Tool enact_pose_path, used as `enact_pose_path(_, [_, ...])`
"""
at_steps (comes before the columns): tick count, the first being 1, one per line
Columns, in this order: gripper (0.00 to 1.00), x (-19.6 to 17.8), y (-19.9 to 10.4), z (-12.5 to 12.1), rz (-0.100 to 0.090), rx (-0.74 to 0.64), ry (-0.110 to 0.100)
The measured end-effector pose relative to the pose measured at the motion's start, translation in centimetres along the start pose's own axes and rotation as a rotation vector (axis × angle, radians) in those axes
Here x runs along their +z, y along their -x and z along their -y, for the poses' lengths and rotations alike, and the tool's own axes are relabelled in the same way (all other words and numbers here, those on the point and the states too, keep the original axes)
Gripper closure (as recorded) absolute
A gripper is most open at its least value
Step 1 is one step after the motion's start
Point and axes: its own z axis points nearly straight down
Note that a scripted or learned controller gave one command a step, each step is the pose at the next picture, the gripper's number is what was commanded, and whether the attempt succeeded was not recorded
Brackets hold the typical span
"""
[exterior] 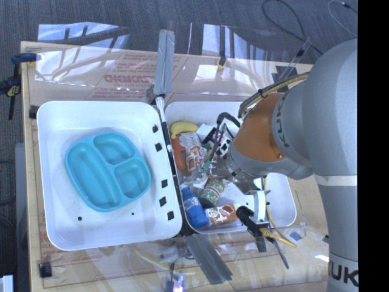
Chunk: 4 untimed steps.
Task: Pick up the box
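Crowding right bin's point(285, 215) near edge: box point(222, 215).

Light-blue tray point(108, 171) in a white bin point(51, 126); yellow banana point(183, 128) (blue bottle point(194, 208) nearby).

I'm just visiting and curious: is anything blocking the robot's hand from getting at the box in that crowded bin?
Probably. The box lies in the right bin packed against a banana, a small can and a blue bottle. The arm's wrist covers the gripper, so the last gap to the box can't be seen.
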Motion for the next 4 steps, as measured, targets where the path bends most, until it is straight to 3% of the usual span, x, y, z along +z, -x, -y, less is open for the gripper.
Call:
enact_pose_path(1, [0.0,0.8,1.2,-8.4,-0.006,0.029,-0.017])
enact_pose_path(2, [0.0,0.4,1.4,-13.9,-0.005,0.065,-0.012])
enact_pose_path(3, [0.0,0.4,0.9,-6.8,-0.006,-0.062,-0.011])
enact_pose_path(4, [0.0,0.4,0.9,-6.8,-0.006,-0.061,-0.011])
